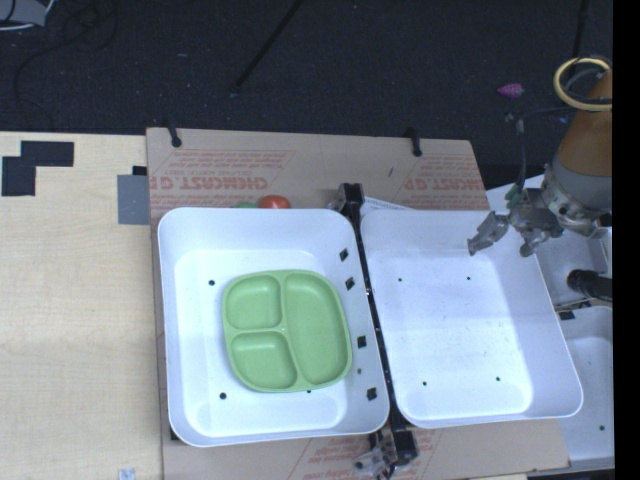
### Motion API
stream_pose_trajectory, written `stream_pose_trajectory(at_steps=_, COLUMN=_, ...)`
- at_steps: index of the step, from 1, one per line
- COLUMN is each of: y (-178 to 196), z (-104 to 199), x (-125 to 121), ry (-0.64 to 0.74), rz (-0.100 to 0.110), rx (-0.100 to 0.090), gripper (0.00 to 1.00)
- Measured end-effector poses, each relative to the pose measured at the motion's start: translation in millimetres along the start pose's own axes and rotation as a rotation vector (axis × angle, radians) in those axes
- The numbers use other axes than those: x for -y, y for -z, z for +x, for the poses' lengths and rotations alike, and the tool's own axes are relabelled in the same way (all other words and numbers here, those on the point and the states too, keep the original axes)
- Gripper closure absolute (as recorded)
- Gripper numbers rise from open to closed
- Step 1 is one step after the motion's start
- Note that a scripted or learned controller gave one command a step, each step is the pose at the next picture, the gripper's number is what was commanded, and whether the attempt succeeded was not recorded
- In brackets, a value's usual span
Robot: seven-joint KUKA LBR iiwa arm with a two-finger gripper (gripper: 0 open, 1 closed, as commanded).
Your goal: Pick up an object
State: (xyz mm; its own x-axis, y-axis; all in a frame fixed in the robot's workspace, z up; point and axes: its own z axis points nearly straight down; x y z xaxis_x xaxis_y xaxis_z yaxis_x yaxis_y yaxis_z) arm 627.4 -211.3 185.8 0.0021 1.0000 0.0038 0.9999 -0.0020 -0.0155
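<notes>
So the arm (585, 158) was hanging in from the right, with its tool (508, 236) sitting over the far right corner of the right bin (470, 408). The 2 fingers looked spread apart, 1 pointing down-left at about the bin's back rim, and there was nothing between them, so it was released and not grabbing anything. The green plate (287, 329), the kind with 3 compartments, was lying flat in the middle of the left bin (190, 258), well apart from the tool. A small red thing (274, 203) was peeking up just behind the left bin's back rim, with a bit of green beside it, too hidden to tell what either was. Both bins sat on a cardboard sheet (310, 168) on the bench (70, 318).
</notes>
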Motion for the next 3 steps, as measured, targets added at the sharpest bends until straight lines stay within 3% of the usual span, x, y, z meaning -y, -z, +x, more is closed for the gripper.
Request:
stream_pose_trajectory(at_steps=1, y=8, z=0, x=-3, ry=0.002, rz=-0.013, rx=0.003, gripper=0.0)
stream_pose_trajectory(at_steps=3, y=-98, z=5, x=-4, ry=0.006, rz=-0.008, rx=0.001, gripper=0.0)
